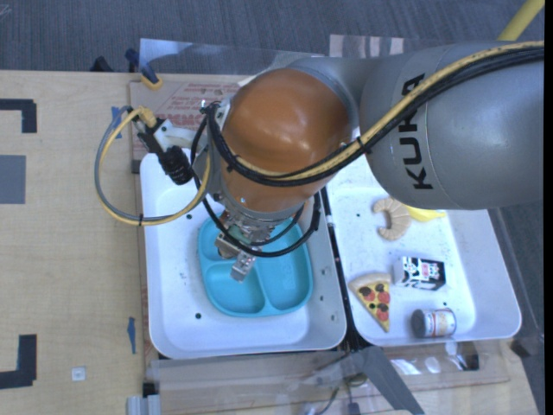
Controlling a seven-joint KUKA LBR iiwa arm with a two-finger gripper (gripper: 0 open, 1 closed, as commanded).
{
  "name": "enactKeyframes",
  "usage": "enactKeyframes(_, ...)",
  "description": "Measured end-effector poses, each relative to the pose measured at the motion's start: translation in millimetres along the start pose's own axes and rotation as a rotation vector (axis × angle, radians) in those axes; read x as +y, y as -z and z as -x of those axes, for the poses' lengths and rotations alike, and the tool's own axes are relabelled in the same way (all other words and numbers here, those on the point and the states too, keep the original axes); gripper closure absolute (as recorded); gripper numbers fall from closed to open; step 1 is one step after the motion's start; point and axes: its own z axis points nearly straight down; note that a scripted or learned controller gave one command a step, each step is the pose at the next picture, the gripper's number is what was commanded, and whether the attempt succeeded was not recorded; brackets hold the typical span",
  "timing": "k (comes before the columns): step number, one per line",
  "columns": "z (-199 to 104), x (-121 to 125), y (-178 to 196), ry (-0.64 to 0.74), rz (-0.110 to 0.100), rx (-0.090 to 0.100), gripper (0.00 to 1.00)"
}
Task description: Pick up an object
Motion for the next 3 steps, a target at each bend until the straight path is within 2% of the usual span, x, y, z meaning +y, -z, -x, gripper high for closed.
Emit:
enactKeyframes(1,13,9,-7,-0.576,-0.003,0.002,1.0)
enactKeyframes(2,25,26,-2,0.111,-0.004,0.002,1.0)
enactKeyframes(3,8,5,3,0.437,-0.003,0.001,1.0)
